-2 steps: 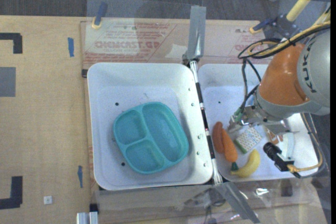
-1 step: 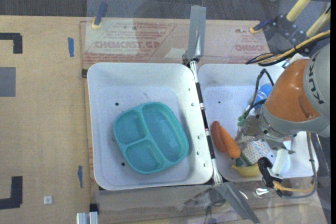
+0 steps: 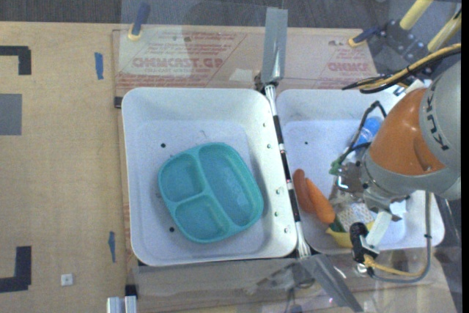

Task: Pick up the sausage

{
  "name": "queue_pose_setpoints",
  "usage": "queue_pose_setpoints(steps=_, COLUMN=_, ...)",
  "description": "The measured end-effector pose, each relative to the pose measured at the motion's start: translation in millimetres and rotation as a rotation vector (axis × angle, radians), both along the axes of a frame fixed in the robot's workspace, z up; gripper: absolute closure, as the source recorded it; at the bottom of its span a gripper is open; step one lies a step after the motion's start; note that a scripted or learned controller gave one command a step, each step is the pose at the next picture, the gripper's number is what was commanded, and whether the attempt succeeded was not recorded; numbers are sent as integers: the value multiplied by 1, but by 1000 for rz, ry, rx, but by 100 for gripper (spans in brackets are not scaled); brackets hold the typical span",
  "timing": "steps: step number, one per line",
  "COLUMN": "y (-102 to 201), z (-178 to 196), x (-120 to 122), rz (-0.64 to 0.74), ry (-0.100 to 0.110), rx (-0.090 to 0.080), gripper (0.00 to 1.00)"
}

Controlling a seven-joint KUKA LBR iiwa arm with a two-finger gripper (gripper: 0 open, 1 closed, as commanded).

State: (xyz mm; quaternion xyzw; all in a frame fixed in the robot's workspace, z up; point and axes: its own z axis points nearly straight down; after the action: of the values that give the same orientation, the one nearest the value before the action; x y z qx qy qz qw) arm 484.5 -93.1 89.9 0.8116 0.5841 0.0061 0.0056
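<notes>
Cardboard surface [image 3: 58, 179]: tan and matte, with black tape corner marks and short blue tape strips.
Writing: faded red lettering on a clear sheet [image 3: 179, 59] behind the bins; I cannot read it for certain.
Left bin [image 3: 139, 157]: shallow white plastic with rounded corners, holding a teal three-compartment plate [image 3: 211, 191] of smooth plastic.
Right bin [image 3: 315, 128]: white, same make, touching the left bin along a shared rim.
Sausage [image 3: 314, 197]: orange-red, glossy, a rounded cylinder lying slantwise near the right bin's left wall.
Gripper [image 3: 357, 212]: below the orange band, low over the right bin just right of the sausage.
Fingers: cannot tell whether spread or closed.
</notes>
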Motion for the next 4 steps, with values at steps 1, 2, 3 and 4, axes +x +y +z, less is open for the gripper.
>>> queue_pose_setpoints(steps=1, y=78, z=94, x=6, rz=261, ry=16, rx=0, gripper=100)
queue_pose_setpoints(steps=2, y=135, z=94, x=-5, rz=661, ry=18, rx=-2, gripper=100)
queue_pose_setpoints(steps=3, y=71, z=173, x=50, rz=808, ry=13, rx=-7, gripper=100)
queue_pose_setpoints(steps=4, y=110, z=94, x=-2, rz=1042, ry=16, rx=-6, gripper=100)
